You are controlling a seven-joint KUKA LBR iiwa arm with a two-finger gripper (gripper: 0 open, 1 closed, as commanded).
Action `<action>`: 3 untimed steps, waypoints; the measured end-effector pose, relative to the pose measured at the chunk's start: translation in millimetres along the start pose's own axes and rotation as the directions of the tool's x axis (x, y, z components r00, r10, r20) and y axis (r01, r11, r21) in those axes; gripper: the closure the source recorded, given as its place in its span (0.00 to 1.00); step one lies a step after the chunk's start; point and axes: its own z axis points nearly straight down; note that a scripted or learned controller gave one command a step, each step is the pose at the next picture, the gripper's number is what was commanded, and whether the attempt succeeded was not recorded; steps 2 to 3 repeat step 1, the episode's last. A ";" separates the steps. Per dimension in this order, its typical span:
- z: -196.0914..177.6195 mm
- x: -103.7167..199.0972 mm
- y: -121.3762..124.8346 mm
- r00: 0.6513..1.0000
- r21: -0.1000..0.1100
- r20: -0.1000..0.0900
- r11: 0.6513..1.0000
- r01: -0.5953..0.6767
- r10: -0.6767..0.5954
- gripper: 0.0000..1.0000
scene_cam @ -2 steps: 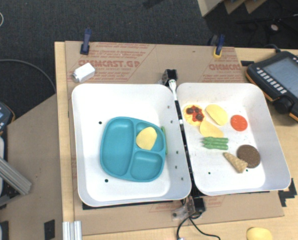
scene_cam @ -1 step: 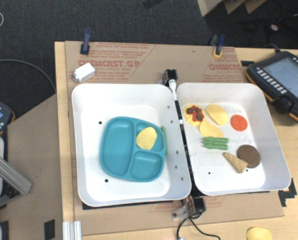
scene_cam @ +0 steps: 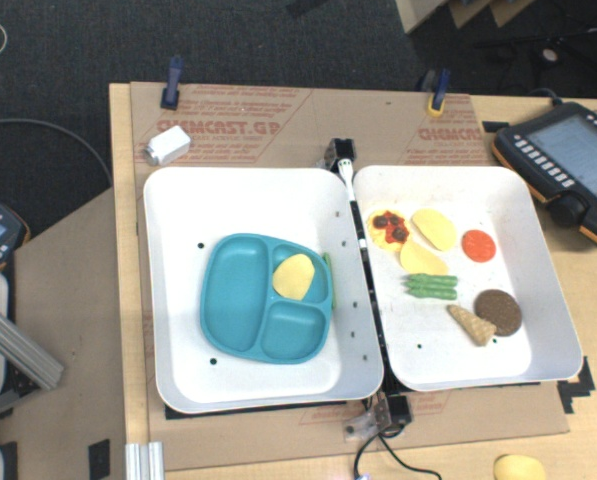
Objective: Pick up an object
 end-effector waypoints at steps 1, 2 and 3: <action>40.2 -10.4 -54.7 1.000 0.020 -0.008 1.000 -0.004 0.004 1.00; 40.2 -10.4 -54.7 1.000 0.020 -0.008 1.000 -0.004 0.004 1.00; 40.2 -10.4 -54.7 1.000 0.020 -0.008 1.000 -0.004 0.004 1.00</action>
